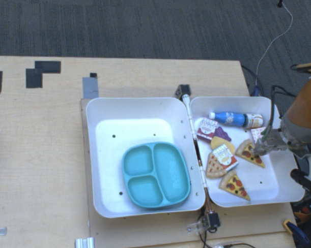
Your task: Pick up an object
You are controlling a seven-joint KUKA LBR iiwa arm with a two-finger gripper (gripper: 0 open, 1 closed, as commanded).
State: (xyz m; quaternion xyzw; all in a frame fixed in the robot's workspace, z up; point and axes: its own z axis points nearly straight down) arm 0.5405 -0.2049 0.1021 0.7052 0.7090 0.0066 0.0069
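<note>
The right bin (282,185) holds a blue bottle (230,119) lying at the back, a purple packet (209,128), a yellow piece (221,142), a small white packet (224,154) and three toy pizza slices. One slice (214,167) lies mid-bin, another (234,186) near the front, and the third (246,153) to the right. My gripper (259,144) reaches in from the right and sits low, right over the upper right edge of that third slice. The wrist hides how it meets the slice.
The left bin (110,127) holds a blue three-part plate (156,174). A thin divider rail (192,140) runs between the bins. The arm body (303,116) hangs over the right bin's right rim. Cables (274,38) trail at the back right.
</note>
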